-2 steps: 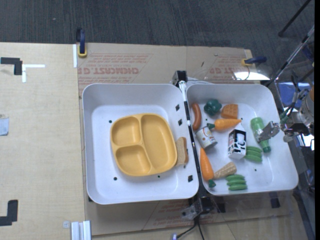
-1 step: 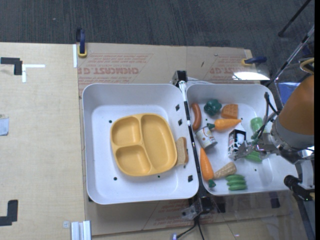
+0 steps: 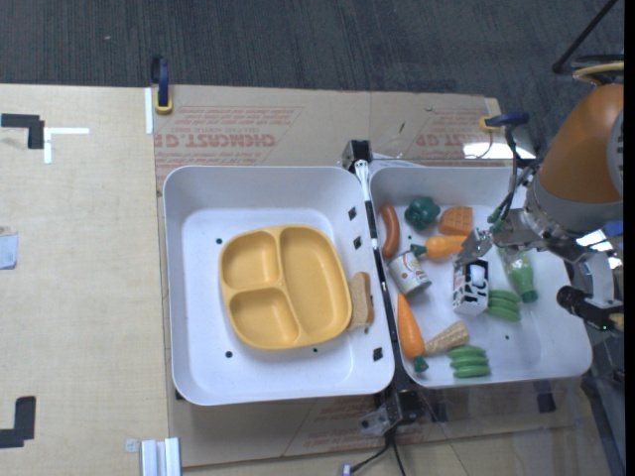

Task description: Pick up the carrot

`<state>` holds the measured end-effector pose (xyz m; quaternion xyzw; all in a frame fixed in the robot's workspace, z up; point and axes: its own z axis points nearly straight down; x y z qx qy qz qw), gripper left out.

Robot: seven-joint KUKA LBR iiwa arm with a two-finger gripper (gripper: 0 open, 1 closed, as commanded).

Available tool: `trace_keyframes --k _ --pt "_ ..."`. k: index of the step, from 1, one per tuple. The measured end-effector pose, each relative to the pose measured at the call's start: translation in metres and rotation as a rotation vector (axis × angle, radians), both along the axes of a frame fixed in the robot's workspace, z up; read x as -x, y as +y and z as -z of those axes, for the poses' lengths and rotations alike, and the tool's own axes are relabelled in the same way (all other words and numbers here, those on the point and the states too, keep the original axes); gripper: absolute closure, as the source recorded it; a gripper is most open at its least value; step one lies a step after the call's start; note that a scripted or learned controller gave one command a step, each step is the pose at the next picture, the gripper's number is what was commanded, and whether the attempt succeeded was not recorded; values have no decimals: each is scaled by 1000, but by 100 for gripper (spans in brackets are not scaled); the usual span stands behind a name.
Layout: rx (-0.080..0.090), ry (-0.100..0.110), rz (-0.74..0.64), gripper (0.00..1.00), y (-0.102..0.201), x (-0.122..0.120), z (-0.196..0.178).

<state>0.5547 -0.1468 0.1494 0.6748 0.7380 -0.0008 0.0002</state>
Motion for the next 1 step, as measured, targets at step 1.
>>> trace_keyframes --k 1 --pt "2 -10 121 0 -30 -87 48"
